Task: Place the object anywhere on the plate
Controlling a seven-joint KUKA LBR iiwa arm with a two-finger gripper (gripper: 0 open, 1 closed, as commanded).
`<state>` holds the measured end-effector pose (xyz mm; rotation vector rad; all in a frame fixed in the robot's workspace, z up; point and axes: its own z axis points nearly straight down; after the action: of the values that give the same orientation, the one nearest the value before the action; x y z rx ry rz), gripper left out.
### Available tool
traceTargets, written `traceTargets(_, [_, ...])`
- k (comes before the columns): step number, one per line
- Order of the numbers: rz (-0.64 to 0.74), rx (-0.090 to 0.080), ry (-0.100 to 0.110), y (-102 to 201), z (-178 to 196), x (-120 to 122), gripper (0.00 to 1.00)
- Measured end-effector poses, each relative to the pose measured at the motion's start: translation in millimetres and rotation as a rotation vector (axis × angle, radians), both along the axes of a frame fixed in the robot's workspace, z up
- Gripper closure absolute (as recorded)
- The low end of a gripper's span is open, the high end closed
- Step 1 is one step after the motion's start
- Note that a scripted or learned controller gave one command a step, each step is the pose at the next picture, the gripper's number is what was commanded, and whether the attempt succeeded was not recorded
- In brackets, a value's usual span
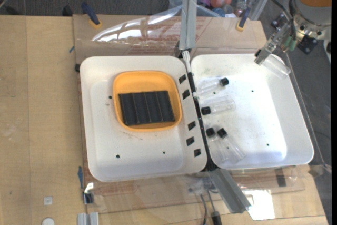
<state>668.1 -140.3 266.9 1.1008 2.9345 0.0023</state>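
The claw (261, 55) pinches 1 clear bottle (276, 64) at the right bin's far edge. The orange plate (147, 80) sits far to its left; the slippery bottle might drop

The plate (147, 80) is orange, squarish with rounded corners, sitting flat in the left bin (100, 139), a bit toward the back. A black ribbed slab (146, 108) already lies on it, covering most of the front half and reaching the plate's front rim. Over in the right bin (274, 134) there are several clear vials with black caps (217, 104), lying on their sides, scattered along the left part near the divider.
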Motion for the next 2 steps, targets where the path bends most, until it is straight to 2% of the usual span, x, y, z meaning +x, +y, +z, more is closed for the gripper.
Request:
traceTargets(1, [0.210, -0.001, 0.000, -16, 13, -11, 1.00])
traceTargets(2, [0.260, -0.003, -0.001, -66, 123, -10, 1.00])
